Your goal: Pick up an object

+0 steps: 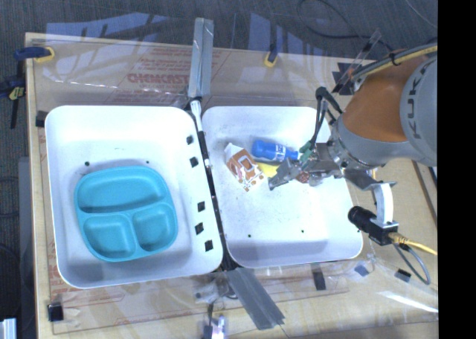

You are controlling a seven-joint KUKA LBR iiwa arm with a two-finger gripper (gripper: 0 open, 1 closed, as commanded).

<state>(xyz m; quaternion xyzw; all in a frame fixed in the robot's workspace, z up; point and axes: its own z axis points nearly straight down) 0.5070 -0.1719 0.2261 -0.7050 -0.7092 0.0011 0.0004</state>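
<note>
Over the right bin (327, 244) the gripper (286, 174), grip state unclear, nears a yellow item (283, 172); next, close and lift

Not much to read here tbh. The clear sheet (134, 62) along the worktop's far edge had red lettering showing through mirrored, something like "CHEMCAST", with smaller lines above it too blurry to make out. The arm (428, 107) had part of "KUKA" on its grey casing. The orange-white packet (244, 166) in the right bin had print I couldn't read.
</note>
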